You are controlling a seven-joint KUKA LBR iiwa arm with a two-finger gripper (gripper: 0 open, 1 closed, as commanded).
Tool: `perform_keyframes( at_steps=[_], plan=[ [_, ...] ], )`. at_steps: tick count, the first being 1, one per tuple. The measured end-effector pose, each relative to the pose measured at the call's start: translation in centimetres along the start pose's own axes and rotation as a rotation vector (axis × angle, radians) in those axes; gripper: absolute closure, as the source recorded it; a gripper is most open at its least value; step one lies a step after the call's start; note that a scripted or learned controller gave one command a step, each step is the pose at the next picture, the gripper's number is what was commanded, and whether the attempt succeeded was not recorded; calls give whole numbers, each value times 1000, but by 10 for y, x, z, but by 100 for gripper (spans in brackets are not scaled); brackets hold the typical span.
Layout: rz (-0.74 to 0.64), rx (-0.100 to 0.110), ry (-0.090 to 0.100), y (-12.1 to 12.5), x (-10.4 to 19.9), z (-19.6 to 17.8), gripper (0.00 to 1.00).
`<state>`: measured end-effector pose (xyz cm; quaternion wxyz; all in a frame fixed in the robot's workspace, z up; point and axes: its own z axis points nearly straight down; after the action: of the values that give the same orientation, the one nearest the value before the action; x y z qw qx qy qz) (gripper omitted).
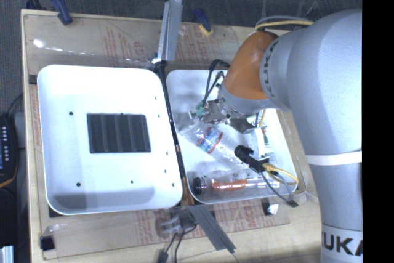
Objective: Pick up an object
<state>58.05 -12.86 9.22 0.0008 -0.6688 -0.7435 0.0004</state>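
While the arm is lowered into the right bin, the claw is set just above a clear plastic bottle with a red and blue label; whether anything is gripped cannot be told. The approach step is judged in hand. A capped tube lies at six o'clock. Next, a descent onto the bottle is called for.

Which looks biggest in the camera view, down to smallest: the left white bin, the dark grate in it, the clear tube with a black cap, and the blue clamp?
1. Left white bin
2. Dark grate
3. Clear tube
4. Blue clamp

The clamp sits farther from the camera, so its rank is less sure.
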Motion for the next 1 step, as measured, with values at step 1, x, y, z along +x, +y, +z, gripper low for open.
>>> perform_keyframes(
  at_steps=[1],
  plan=[
    [-5, -3, -2, 2, 0, -11, 100]
  ],
)
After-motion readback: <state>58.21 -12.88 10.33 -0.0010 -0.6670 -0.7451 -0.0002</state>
